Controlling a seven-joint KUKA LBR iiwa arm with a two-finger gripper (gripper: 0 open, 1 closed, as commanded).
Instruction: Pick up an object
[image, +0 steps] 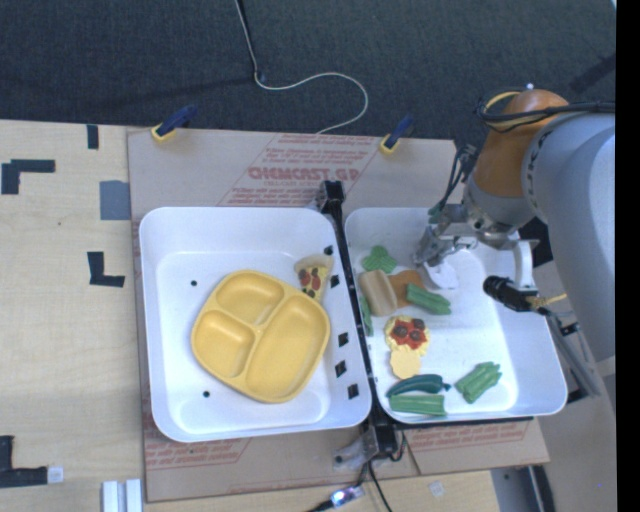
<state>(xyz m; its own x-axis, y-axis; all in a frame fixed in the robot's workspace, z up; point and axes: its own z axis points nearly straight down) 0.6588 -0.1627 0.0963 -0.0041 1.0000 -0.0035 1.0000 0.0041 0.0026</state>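
The grey arm (575, 200) with its orange band fills the right side of the view and reaches down into the right bin (520, 385). The two white bins sit side by side on a cardboard sheet (290, 170) on the bench, with the left bin (170, 300) touching the right one along a black divider.

In the left bin a yellow compartment plate (262, 335) lies near the middle, and a small pizza-slice toy (313, 275) rests just beside its upper right edge, close to the divider.

The gripper (437, 255) hangs over the upper middle of the right bin, just above a cluster of toy food. Whether it is wide, narrow or gripping anything cannot be told from this angle.

Below it lie a tan bread-like piece (379, 291), a green leafy piece (378, 260) and a green pepper-like piece (428, 299), all close together. Lower down sits a yellow and red flower-shaped piece (407, 335). Along the near edge lie two dark green pods (417, 395) touching each other, with a light green bean bundle (478, 381) near them.
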